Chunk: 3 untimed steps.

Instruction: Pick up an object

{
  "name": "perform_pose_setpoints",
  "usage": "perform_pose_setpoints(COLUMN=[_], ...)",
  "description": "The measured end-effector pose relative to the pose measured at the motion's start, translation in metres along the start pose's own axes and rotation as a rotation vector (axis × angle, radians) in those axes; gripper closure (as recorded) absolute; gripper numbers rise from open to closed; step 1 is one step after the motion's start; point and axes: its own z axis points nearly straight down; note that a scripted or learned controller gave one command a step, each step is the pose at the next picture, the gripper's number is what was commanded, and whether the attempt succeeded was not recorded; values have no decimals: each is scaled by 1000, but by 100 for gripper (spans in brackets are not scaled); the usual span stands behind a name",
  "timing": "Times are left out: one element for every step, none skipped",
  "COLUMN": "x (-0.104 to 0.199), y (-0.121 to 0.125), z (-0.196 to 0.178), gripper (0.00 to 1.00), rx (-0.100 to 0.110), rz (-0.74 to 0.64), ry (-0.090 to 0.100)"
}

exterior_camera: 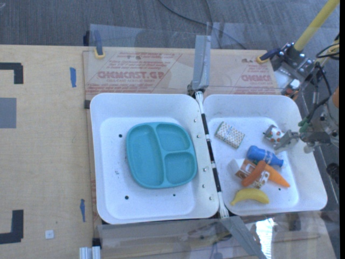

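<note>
Two shallow white bins sit side by side on the surface, and the scene reads best from the bottom of the frame upward. Lowest in the right bin (310,196) lies a yellow banana (250,197); just above it an orange carrot-shaped toy (268,174) crosses a small white-and-orange box (243,169), with a blue bottle (263,156) touching the pile's upper side. Higher and to the left, apart from that cluster, rests a patterned white packet (229,134). The left bin (105,144) carries a teal divided plate (161,154). At the right bin's upper right, the gripper (281,137) hangs low over a small white-and-red object (273,133); whether it is clenched on the piece or released cannot be told from here. By my reading, the step in hand is the approach or closing phase of a grasp, with no object visibly lifted. The next move calls for a firm close around that small piece, then a straight rise clear of the bin wall nearby.
</note>
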Motion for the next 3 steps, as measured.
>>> perform_pose_setpoints(x=[-8,-24,-28], y=[-24,3,-5], z=[93,114,139], gripper=[0,0,0], rx=[-2,-40,-9], rz=[-109,-174,-180], ry=[-1,-13,-5])
